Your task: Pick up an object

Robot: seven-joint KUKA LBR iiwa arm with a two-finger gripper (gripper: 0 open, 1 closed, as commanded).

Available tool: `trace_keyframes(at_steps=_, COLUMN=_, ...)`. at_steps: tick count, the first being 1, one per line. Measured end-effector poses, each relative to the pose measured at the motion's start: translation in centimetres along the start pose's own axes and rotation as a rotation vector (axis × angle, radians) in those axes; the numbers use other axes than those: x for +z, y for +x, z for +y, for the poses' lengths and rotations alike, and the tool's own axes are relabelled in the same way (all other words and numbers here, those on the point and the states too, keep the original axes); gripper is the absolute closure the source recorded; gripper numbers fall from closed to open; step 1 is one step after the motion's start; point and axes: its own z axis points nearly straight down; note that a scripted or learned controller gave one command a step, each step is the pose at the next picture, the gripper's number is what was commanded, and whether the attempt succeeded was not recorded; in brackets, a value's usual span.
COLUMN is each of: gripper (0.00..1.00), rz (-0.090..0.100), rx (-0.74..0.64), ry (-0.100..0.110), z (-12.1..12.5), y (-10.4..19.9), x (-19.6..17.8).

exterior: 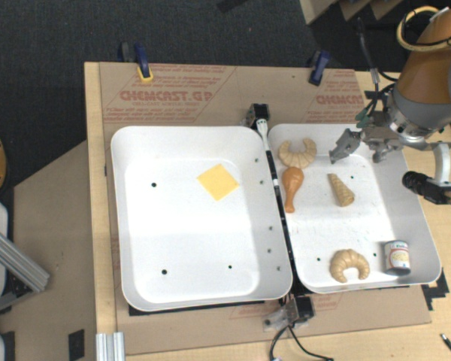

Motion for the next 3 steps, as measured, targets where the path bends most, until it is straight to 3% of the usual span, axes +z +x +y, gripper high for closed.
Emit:
trace_keyframes(at_steps=1, gripper=0.0, rz=0.002, rx=0.004, ry=0.01, z=-0.6, y=-4.0, x=10.8)
trace_keyframes(at_steps=2, gripper=1.0, rz=-0.001, rx=0.001, ry=-0.002, z=-0.2, y=-3.8, x=9.0)
trace_keyframes(at_steps=3, gripper=1.0, rz=0.001, rx=-0.008, ry=-0.007, z=0.2, y=6.0, x=-0.4)
